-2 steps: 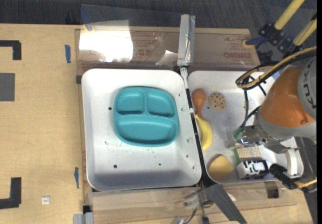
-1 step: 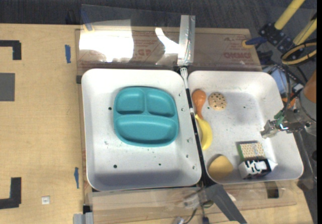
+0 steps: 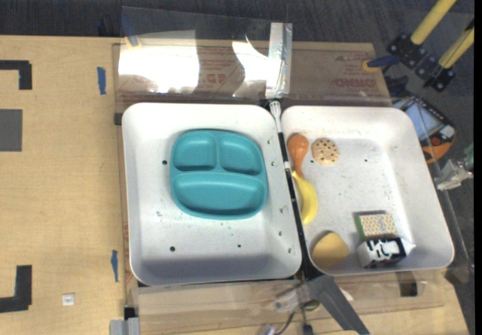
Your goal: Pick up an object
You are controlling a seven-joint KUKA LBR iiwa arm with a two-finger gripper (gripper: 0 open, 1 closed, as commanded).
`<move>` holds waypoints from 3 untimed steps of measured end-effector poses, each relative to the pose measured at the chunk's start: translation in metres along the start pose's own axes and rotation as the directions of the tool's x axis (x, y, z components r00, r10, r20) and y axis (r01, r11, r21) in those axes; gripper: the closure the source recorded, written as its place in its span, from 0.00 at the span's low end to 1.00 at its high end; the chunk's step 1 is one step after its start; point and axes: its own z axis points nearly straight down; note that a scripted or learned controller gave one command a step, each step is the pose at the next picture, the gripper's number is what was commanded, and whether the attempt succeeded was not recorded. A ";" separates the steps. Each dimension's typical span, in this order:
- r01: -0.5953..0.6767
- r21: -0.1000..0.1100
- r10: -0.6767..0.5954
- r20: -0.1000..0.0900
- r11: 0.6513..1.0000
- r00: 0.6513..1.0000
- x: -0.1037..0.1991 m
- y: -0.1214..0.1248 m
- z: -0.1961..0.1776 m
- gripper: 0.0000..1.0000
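The right bin (image 3: 407, 175) holds several small items. An orange, carrot-like piece (image 3: 298, 148) lies at its far left, with a round speckled cookie (image 3: 325, 150) just to its right. Along the bin's left wall lies a yellow banana (image 3: 306, 199). Near the front sit a rounded yellow fruit (image 3: 330, 248) and, to its right, a small box (image 3: 379, 237) with a tan-and-green top and a black-and-white end. A teal divided plate (image 3: 218, 174) rests in the middle of the left bin (image 3: 143, 213).
A clear plastic sheet (image 3: 203, 62) stands behind the left bin. A stand with yellow legs (image 3: 440, 17) is at the upper right, off the bench. Black marks and blue tape lie on the flat board (image 3: 53, 175) to the left.
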 end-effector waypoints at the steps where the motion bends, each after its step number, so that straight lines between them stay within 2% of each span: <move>1: -0.212 0.005 0.212 -0.001 0.977 0.977 0.026 0.002 -0.019 1.00; 2: 0.173 0.007 -0.173 -0.006 0.985 0.985 0.009 0.000 -0.018 1.00; 3: -0.183 0.010 0.183 -0.004 0.983 0.983 0.033 0.000 0.155 1.00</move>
